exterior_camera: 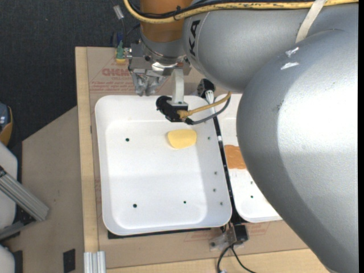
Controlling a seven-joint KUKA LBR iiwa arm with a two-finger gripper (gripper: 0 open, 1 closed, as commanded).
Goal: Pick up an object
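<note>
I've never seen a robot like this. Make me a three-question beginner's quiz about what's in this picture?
1. True or false: the yellow object lies in the left bin.
2. The orange-brown object sits in the right bin near: A) the wall shared with the left bin, B) the front edge.
3. Fill in: the gripper hangs over the left bin's ____ rim (far/near).

Key: 1 true; 2 A; 3 far.
</note>
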